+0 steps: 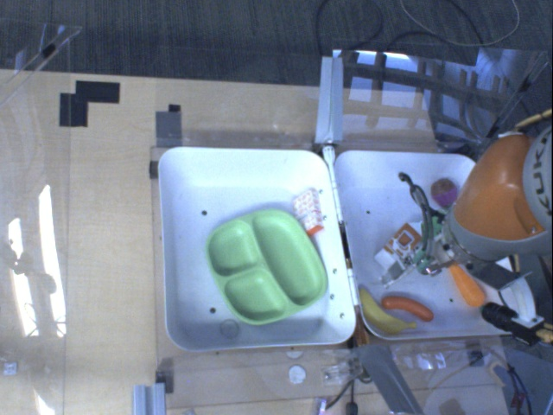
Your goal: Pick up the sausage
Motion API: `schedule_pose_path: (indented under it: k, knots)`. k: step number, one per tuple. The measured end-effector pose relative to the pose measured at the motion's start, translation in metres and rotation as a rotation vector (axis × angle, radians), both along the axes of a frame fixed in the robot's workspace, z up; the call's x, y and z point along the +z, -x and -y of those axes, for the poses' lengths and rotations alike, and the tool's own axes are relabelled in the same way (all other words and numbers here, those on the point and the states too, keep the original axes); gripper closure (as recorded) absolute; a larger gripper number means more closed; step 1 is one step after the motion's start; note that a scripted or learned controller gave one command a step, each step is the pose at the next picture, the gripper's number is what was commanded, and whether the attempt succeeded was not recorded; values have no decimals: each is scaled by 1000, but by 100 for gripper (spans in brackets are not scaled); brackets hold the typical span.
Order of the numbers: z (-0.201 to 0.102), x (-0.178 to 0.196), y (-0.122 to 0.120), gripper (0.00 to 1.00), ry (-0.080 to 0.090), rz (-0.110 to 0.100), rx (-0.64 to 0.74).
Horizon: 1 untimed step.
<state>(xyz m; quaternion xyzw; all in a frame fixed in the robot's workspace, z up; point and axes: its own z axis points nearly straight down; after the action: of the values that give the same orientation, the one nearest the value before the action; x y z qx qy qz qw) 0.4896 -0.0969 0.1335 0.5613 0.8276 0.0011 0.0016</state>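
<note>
Starting at the jaws (415, 262): we honestly can't tell how far open they are or whether they're touching anything, since the tip is a small dark tangle low in the right bin (371, 175), just beside a little printed packet (403, 239). The sausage (407, 307) lies just below that, near the bin's front wall, right next to the banana (380, 316) and a short way from the carrot (467, 285). To nail this grab, we figure we should drop down over the sausage's middle, straddle it across its narrow width, and keep off the banana so it doesn't come along. The green divided plate (266, 265) sits over in the left bin (186, 232), well out of our way.
</note>
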Motion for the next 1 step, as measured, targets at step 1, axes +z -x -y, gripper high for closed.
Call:
schedule_pose_path:
  k: [1]
  knots:
    - [2,-46,-2,0,1,8,-7]
